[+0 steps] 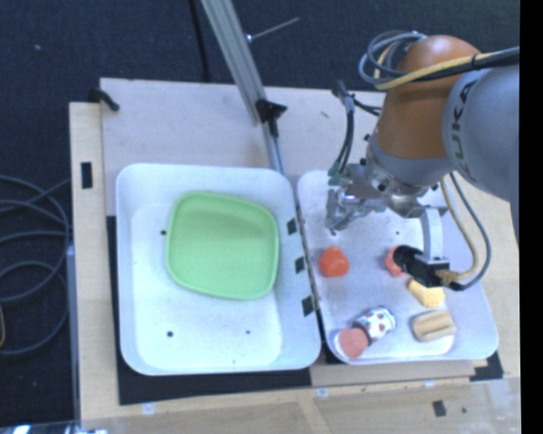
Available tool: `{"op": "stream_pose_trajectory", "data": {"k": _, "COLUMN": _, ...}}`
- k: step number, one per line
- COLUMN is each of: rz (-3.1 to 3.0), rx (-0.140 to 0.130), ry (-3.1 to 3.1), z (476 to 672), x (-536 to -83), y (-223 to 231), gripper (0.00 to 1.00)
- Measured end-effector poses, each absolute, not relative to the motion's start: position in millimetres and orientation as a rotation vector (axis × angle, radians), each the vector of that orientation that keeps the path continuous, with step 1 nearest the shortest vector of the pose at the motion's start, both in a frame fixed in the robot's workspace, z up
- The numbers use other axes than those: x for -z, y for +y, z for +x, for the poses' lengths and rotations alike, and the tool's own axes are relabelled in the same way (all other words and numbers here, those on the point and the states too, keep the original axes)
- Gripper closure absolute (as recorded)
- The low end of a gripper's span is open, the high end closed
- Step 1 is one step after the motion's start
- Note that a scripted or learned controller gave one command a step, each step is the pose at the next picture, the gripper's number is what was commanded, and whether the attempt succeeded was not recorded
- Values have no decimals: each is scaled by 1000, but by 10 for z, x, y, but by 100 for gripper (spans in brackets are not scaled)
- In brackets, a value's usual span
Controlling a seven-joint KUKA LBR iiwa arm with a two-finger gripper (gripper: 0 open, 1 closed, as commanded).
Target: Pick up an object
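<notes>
My gripper hangs over the upper left part of the right bin, its fingers pointing down with nothing seen between them. Just below it an orange-red ball lies on the bin floor. Farther right sit a small red piece partly behind a black part of the arm, a yellow piece and a tan bread-like roll. At the bin's near edge lie a pink-red round piece and a white patterned object.
The left bin holds a square green plate. A metal pole slants up from between the bins. The grey and orange arm covers the right bin's far right corner. Cables lie off the bench at left.
</notes>
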State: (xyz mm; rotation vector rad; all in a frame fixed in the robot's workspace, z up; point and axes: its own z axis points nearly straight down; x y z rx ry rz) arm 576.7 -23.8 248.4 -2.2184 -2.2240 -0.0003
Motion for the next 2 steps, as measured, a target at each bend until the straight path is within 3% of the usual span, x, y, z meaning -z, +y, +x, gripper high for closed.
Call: {"op": "stream_pose_trajectory", "data": {"k": 2, "rz": -2217, "rx": 0, "ry": -2225, "z": 5525, "x": -2370, "y": 801, "gripper": 100}}
